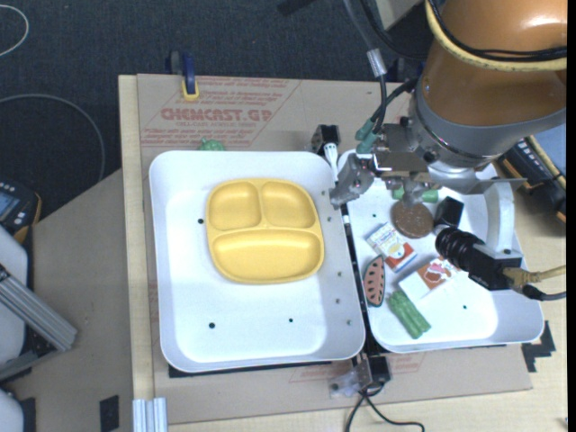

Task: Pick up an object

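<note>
The right bin (504, 327) holds several small things: a brown round disc (414, 219), a white packet with a green and yellow print (382, 238), a red and white packet (400, 256), a watermelon-slice toy (375, 283), a green ridged piece (409, 314) and a white box with a red patch (434, 274). My gripper (347, 184) hangs at the right bin's far left corner, over the wall between the two bins. It is up and to the left of the disc and the packets. Nothing shows between its tips.
A yellow divided plate (265, 229) lies in the left bin (252, 331), towards the far side. The arm's grey and orange body (490, 70) covers the far part of the right bin. A blue clamp (188, 73) grips the board's far edge.
</note>
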### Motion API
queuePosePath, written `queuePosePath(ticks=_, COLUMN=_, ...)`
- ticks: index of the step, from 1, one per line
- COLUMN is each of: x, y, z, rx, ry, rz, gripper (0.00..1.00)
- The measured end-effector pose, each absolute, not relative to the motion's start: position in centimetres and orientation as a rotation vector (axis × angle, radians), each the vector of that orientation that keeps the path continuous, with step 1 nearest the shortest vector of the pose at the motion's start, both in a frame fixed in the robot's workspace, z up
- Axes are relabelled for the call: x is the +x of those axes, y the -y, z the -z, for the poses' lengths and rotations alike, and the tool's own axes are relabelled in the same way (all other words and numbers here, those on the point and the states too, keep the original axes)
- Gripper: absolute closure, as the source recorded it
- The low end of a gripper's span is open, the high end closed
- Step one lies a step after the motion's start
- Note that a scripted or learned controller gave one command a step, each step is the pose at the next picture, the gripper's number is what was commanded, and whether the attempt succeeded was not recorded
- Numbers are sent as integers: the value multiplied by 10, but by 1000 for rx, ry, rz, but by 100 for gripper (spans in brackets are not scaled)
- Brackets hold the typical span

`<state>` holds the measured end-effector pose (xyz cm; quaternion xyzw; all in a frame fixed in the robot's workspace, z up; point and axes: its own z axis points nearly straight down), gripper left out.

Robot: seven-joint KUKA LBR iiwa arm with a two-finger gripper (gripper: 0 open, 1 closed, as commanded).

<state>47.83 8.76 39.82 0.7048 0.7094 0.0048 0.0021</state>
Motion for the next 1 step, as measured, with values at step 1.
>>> queuePosePath(ticks=1, x=480, y=-86, z=-404, rx=2216, ry=-2222, rz=-5, gripper=100)
